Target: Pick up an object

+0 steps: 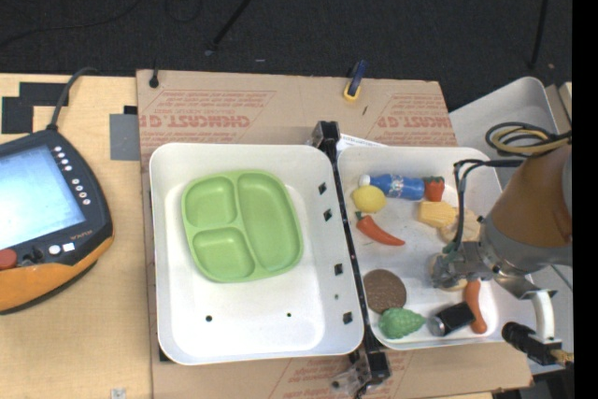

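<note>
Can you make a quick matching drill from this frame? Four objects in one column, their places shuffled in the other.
Things:
1. green divided plate
2. lemon
3. brown disc
4. blue bottle

Places:
A. right bin, far edge, lying on its side
B. left bin, alone
C. right bin, just above the green leafy toy in the near corner
D. right bin, beside the divider, above the red chili

Pairs: 1-B, 2-D, 3-C, 4-A
</note>
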Robot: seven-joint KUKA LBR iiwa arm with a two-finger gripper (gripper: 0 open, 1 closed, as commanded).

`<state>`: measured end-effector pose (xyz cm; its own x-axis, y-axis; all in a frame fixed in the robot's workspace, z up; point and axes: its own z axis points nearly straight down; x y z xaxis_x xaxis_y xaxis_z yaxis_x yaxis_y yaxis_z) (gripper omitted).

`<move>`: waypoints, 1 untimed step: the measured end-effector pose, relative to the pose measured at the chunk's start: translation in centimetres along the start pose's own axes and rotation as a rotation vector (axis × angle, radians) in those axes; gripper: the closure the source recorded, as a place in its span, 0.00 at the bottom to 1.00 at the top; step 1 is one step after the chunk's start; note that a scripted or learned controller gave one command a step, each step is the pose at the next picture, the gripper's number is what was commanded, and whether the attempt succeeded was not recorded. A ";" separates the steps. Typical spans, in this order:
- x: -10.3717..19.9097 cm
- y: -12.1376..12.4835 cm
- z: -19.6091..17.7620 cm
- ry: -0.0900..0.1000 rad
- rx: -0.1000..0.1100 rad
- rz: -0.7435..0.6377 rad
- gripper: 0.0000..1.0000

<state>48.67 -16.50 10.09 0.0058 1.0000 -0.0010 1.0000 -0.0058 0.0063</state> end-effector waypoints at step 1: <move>-0.1 -0.1 -4.1 0.002 0.007 -0.006 1.00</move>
<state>48.56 -16.57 14.20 0.0000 1.0000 0.0006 1.0000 0.0000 -0.0011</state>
